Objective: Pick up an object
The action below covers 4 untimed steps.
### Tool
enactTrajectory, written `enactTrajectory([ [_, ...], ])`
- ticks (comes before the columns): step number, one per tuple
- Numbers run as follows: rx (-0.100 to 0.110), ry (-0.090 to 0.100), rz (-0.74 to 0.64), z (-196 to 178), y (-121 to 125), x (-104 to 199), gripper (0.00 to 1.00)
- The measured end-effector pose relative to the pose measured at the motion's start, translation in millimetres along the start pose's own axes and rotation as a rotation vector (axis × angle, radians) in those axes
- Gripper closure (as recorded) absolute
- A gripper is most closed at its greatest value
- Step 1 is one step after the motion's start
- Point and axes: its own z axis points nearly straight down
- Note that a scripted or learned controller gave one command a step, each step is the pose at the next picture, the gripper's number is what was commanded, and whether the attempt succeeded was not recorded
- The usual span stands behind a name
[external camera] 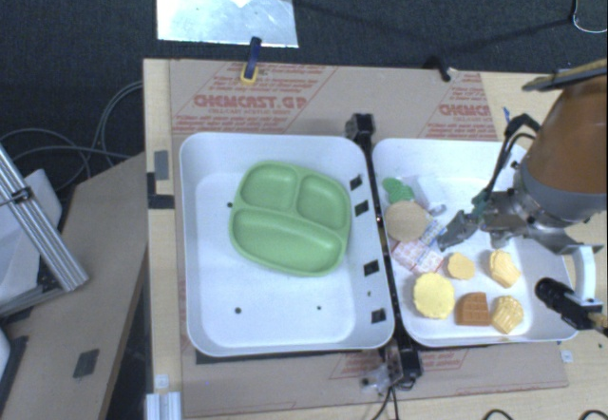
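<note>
The right bin (pixel 456 154) holds several toy food pieces. Among them are a tan round piece (pixel 407 219), a green piece (pixel 398 188), a pink-and-white packet (pixel 416 257) and a large yellow disc (pixel 433 295). A small yellow round (pixel 461 266), a yellow lump (pixel 503 268), a brown square (pixel 472 309) and a yellow ridged piece (pixel 507 315) also lie there. My gripper (pixel 457 227) hangs low over this bin, just right of the tan piece and above the small yellow round. Nothing shows held in it.
The left bin (pixel 209 314) carries a green divided plate (pixel 290 217). A black divider with clips (pixel 372 219) runs between the bins. The arm's orange-banded body (pixel 570 152) covers the right bin's far right corner.
</note>
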Motion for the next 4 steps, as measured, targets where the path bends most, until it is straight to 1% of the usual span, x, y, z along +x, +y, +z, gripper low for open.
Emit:
enactTrajectory([
  [1, -0.012, -0.002, -0.003, -5, 2, 0, 0.00],
  [2, -0.007, -0.001, 0.000, 51, -6, -4, 0.00],
  [3, -0.007, 0.000, -0.001, 111, -9, 3, 0.00],
  [4, -0.008, 0.000, 0.000, 137, -8, 4, 0.00],
])
